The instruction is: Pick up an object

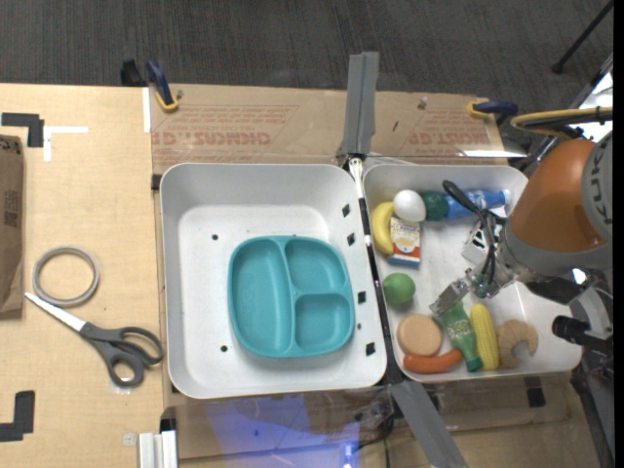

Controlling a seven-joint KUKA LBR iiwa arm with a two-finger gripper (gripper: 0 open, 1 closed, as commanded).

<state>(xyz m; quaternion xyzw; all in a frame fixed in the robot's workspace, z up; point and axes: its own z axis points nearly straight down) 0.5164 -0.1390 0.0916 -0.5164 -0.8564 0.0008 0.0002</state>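
Green bottle point(458, 328), tilted, beside corn point(484, 334)

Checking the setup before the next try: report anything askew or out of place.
Nothing is spilled or damaged. The toy food is all piled in the right bin; the left bin holds a teal divided plate, sitting slightly crooked.

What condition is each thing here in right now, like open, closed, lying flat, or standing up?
Scissors: blades closed, lying flat on the bench.
Tape roll: lying flat beside the scissors.
Teal divided plate: right side up in the left bin.
Banana: unpeeled, lying in the right bin.
Corn cob: lying on its side.
Gripper: down among the toy food; grip unclear.
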